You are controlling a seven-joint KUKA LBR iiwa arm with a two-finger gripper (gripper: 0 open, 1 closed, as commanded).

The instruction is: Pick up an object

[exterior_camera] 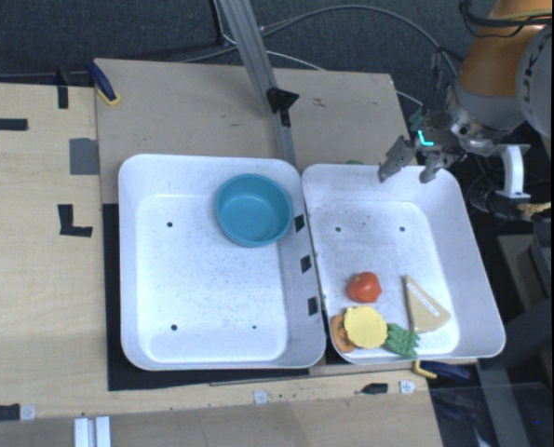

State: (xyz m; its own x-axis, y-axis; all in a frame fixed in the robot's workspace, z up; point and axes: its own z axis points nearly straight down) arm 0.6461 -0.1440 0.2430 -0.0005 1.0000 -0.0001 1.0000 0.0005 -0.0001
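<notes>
Camera view: your gripper (pixel 409 167) hangs spread and empty at upper right; bring it squarely over the tomato (pixel 364 287) at lower right.

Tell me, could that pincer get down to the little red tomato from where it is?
Probably yes. The pincer hangs over the far rim of the right bin, and nothing lies between it and the tomato.

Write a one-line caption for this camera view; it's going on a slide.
Open gripper above the right bin's far edge; toy foods at its near end, blue bowl in left bin.
</notes>
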